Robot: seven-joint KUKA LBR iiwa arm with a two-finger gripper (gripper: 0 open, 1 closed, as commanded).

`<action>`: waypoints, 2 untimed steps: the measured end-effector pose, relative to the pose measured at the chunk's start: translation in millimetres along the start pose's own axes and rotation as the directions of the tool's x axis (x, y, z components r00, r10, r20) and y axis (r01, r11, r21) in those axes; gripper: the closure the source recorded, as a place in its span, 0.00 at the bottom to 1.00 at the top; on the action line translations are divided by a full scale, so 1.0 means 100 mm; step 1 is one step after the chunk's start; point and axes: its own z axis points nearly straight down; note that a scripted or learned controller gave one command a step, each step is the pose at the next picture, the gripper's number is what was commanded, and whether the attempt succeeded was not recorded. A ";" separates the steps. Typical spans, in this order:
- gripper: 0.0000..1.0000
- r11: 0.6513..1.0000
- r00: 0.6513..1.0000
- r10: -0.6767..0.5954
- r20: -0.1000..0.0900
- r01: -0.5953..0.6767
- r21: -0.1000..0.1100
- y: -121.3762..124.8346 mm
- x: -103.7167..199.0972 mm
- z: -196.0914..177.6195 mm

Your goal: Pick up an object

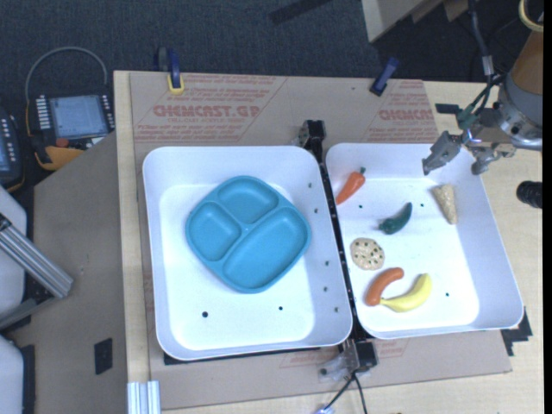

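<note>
My gripper (460,156) hovers over the far right part of the right bin (492,257), fingers spread open with nothing between them. Just below it lies a beige wedge (446,203). In the same bin lie an orange carrot (349,186), a dark green pepper (397,219), a round speckled cookie (366,253), an orange-red sausage (383,285) and a yellow banana (410,294). The sausage and the banana touch each other.
The left bin (164,257) holds a blue divided plate (248,232). A black clamp (312,133) sits at the far end between the two bins. Cardboard covers the bench under both bins. Electronic gear stands off the bench at far left.
</note>
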 end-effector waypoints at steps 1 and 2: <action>0.00 1.000 1.000 0.000 -0.001 0.000 0.001 0.04 0.07 0.57; 0.00 1.000 1.000 0.000 -0.002 0.000 0.006 0.00 0.13 1.02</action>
